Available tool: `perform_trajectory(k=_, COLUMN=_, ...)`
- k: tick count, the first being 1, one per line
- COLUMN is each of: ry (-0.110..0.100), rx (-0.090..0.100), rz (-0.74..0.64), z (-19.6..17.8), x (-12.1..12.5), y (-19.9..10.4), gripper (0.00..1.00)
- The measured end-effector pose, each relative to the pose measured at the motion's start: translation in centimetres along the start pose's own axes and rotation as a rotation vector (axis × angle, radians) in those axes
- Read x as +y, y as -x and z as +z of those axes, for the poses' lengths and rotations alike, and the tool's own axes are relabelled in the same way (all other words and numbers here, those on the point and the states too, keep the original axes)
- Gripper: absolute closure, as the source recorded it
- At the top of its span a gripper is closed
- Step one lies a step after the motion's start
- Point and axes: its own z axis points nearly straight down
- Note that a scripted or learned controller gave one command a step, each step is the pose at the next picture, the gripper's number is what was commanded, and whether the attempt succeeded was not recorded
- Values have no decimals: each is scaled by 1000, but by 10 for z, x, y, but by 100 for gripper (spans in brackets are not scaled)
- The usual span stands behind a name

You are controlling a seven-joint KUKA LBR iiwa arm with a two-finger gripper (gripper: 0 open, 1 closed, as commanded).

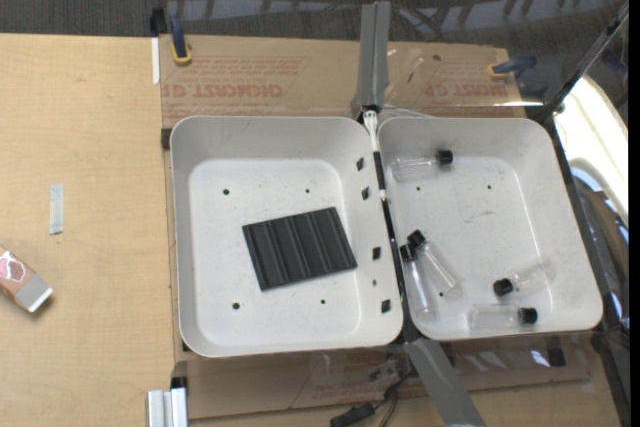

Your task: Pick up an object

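Judging by their looks, the small clear plastic vials with black caps in the right-hand white bin [560,215] are light, stiff and slick, and being round they would likely roll or squirt out of a pinch that lands off-centre. One vial [420,163] lies near the bin's far left corner, its cap pointing right. A second vial [432,267] lies by the left wall, slanted, with its cap at the upper end. Two more sit near the front right corner: one [522,279] slanted with its cap to the lower left, the other [497,317] close against the front wall with its cap to the right. The best hold would probably be across the middle of a barrel, square to its length; the first vial looks easiest, lying well apart from the others, though the wall is near.

The dark grey ribbed rectangular mat [299,247] lies flat in the middle of the left-hand white bin [190,215], slightly turned. It looks thin and low, perhaps somewhat flexible, so an edge would be the only place to catch it.

As for the claw, I cannot tell whether it is wide or narrow.
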Motion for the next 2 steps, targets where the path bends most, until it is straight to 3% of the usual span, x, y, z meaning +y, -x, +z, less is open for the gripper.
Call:
perform_trajectory(k=1, ry=0, rx=0, rz=0, z=0, x=0, y=0, gripper=0)
perform_trajectory(k=2, ry=2, rx=8, rz=-289, z=5, x=65, y=98, gripper=0)
